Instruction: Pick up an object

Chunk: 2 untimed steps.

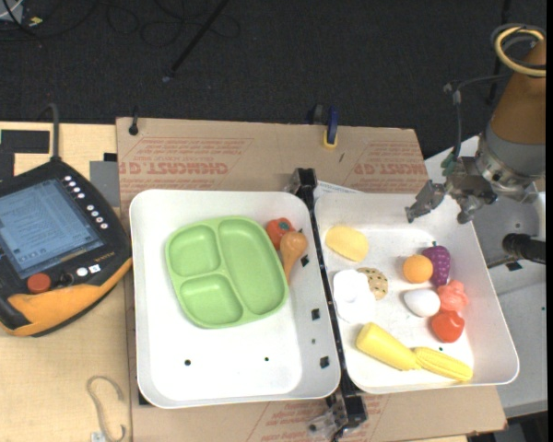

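Divided tray [226,273] in left bin [157,357], toys [415,357] in right.

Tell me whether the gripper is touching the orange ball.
Apart. In the camera view the gripper hovers over the bin's upper right corner, with bare white floor between it and the orange ball.

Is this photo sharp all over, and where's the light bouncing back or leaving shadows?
In the camera view, the toy food in the right bin looks fairly sharp; the gripper at its top edge is softer; the white bins are bright, nearly washed out; the green tray casts only a faint shadow; the background is dark.
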### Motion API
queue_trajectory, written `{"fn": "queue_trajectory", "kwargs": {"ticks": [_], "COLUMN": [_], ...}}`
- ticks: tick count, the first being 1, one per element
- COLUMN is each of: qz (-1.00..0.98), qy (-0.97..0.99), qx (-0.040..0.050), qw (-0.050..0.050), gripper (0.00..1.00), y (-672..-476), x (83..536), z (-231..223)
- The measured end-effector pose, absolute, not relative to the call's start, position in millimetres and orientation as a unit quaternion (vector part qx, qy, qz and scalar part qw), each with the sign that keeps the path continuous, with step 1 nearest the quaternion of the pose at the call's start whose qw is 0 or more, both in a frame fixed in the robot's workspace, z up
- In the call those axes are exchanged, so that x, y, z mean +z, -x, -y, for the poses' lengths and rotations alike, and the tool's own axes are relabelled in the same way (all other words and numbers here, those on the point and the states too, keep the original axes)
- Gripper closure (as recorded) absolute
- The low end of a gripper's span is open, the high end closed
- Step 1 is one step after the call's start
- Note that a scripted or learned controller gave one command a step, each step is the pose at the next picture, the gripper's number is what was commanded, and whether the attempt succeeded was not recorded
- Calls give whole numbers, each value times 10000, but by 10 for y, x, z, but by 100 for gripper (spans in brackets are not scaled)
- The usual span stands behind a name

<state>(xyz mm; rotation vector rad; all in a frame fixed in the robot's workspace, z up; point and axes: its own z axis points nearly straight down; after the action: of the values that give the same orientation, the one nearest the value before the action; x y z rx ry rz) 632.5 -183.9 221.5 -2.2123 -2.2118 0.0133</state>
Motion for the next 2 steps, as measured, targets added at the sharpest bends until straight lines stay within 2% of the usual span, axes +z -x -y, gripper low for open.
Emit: {"fn": "queue_trajectory", "kwargs": {"ticks": [1, 2], "qz": [7075, 7080], "qy": [7067, 7062], "qx": [5, 20], "qw": [12, 26], "gripper": [0, 0], "y": [-6350, -6319], "x": [2299, 1853], "z": [1842, 1856]}}
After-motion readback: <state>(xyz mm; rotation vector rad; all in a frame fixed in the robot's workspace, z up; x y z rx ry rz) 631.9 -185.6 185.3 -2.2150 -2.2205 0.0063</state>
